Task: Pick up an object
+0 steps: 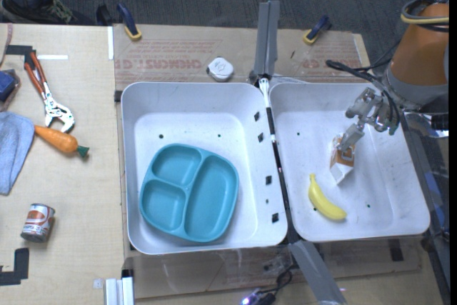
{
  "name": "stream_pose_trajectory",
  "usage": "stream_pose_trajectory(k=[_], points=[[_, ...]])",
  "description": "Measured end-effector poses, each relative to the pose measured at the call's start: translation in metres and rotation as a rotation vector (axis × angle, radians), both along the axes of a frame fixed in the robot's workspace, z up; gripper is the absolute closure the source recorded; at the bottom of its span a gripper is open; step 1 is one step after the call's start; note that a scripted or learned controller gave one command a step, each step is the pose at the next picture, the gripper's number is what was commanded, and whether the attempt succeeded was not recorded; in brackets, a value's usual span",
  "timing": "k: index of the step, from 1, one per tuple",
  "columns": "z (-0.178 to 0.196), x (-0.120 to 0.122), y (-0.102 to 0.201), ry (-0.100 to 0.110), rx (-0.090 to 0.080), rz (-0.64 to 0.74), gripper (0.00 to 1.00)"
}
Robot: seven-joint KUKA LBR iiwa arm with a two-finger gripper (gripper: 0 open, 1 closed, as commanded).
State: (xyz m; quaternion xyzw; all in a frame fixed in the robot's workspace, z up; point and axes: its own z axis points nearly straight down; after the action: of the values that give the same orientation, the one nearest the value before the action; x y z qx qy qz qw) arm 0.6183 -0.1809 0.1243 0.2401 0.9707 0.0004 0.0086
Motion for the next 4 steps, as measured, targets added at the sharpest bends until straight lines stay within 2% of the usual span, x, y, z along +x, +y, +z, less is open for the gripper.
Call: stream_pose_trajectory(k=[1, 2, 3, 4], points=[[-0.015, -0.081, 0.063, -0.014, -0.003, 0.06, 0.0], [-0.015, -0.125, 0.081, -0.029, -0.012, 0.24, 0.0], [-0.031, -0.034, 0.063, 0.011, 0.0, 0.269, 0.0], [-0.031, -0.104, 0.002, 0.014, -0.002, 0.39, 0.0]])
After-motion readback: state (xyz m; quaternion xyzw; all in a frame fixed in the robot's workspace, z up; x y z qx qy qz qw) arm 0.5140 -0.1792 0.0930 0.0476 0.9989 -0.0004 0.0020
